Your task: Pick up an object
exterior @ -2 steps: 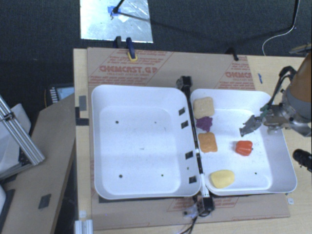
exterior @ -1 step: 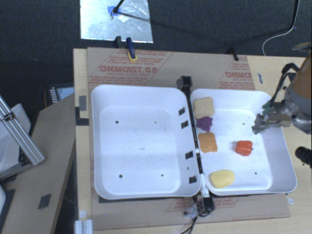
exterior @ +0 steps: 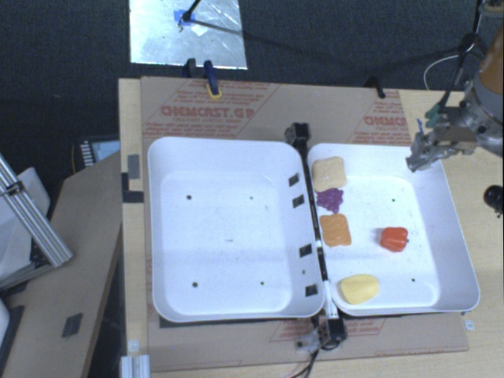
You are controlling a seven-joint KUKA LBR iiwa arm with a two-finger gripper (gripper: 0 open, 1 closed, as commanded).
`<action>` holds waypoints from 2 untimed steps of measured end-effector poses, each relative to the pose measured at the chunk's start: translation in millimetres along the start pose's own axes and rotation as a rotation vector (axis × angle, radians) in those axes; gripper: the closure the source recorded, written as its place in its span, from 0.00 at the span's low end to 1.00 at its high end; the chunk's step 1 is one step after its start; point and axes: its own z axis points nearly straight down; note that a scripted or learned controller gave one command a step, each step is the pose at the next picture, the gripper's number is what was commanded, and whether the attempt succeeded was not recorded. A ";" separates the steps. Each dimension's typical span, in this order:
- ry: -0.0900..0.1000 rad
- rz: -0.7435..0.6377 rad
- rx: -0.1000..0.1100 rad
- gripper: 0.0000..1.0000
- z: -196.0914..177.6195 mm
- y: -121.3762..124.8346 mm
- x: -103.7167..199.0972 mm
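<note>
The right bin [exterior: 441, 211] holds several small items along its left side: a tan bread-like piece [exterior: 329, 172], a purple cluster [exterior: 330, 200], an orange slab [exterior: 336, 230] and a yellow lump [exterior: 359, 288]. A red-orange pepper [exterior: 394, 239] lies near the bin's middle. My gripper [exterior: 417, 157] hangs over the bin's upper right corner, well above and to the right of the pepper. Nothing shows between its fingers.
The left bin [exterior: 169, 211] lies beside the right one, with a black clip strip [exterior: 309, 219] along their shared edge. A metal plate [exterior: 187, 22] lies at the back. Cables trail near the arm at the upper right.
</note>
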 end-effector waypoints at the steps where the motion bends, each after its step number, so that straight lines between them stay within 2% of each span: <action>1: 0.003 -0.003 0.000 1.00 -96.8 21.3 81.1; 2: 0.003 0.005 0.004 1.00 -175.7 -54.4 78.9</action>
